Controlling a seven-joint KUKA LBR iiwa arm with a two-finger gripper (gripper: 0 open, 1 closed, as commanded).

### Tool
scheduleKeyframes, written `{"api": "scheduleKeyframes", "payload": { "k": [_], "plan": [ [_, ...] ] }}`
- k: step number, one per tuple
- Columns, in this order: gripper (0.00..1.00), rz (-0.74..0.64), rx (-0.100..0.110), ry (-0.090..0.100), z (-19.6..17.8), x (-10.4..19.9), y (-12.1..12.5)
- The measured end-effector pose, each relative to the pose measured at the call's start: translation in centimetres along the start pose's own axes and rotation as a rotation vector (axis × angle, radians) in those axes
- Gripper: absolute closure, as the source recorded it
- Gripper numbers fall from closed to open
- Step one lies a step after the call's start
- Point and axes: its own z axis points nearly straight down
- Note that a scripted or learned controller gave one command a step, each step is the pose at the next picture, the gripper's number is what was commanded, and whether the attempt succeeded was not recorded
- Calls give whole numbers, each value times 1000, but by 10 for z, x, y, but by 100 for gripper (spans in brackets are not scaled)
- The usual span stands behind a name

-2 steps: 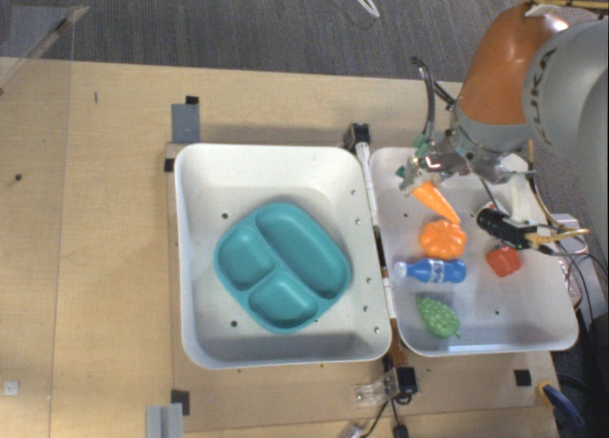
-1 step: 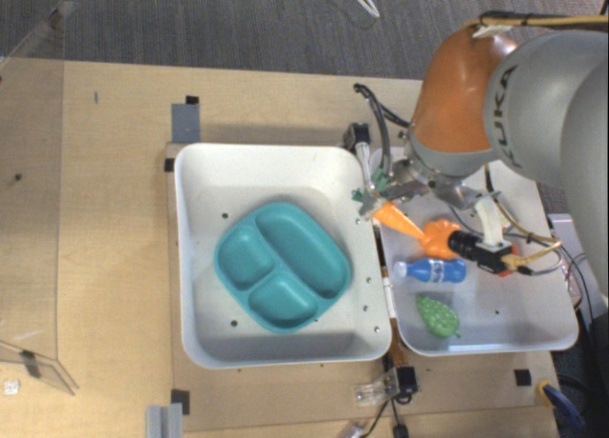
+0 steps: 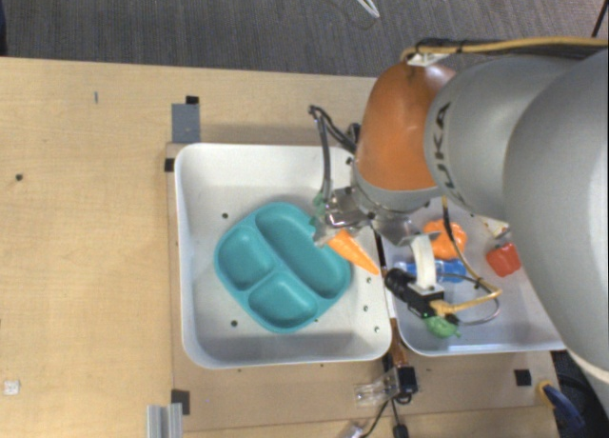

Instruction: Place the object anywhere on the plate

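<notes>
Pincer (image 3: 328, 220) hangs at teal plate's (image 3: 276, 274) right rim; orange carrot (image 3: 350, 251) just beside; grip state cannot be told.

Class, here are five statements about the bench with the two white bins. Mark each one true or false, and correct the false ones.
1. The teal plate has three compartments. True.
2. The plate lies in the right bin. False: it lies in the left bin.
3. An orange carrot-shaped object lies at the plate's right edge, under the arm. True.
4. The plate is square and red. False: it is rounded and teal.
5. The right bin holds several small items, among them a red one and a green one. True.
</notes>
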Motion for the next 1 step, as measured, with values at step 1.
{"api": "scheduleKeyframes", "payload": {
  "k": [1],
  "plan": [
    [0,1,0,0,0,0,0]
  ]
}}
